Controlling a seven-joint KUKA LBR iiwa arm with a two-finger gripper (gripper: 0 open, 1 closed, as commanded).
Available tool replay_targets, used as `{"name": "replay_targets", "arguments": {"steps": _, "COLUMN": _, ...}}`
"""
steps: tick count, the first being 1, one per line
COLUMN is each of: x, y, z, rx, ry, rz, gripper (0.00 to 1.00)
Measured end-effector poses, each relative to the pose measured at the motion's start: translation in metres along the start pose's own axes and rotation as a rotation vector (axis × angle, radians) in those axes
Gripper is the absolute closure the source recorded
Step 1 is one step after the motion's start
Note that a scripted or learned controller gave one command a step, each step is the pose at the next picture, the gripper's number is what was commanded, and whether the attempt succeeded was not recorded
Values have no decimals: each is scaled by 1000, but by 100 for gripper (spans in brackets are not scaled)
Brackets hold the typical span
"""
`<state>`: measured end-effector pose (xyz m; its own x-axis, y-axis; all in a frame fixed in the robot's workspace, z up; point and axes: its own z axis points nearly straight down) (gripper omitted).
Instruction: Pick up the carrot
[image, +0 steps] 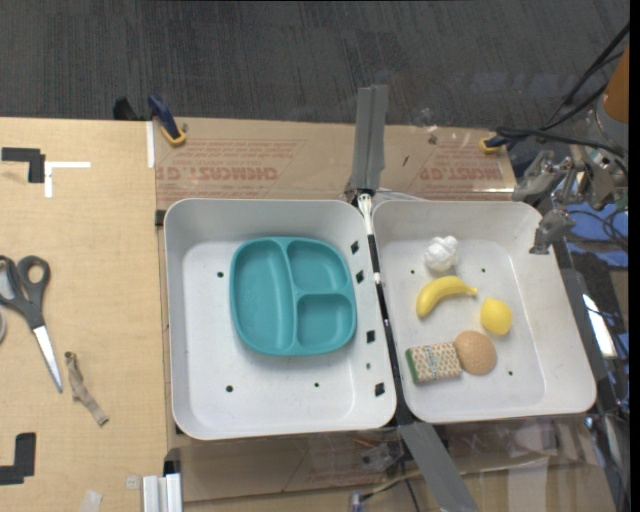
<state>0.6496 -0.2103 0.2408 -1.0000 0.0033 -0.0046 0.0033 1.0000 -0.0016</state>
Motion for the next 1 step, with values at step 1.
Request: {"name": "replay_targets", "arguments": {"steps": 1, "x": 35, "y": 58, "z": 147, "rx": -1, "ry": 0, "rz": -65, "gripper": 0}}
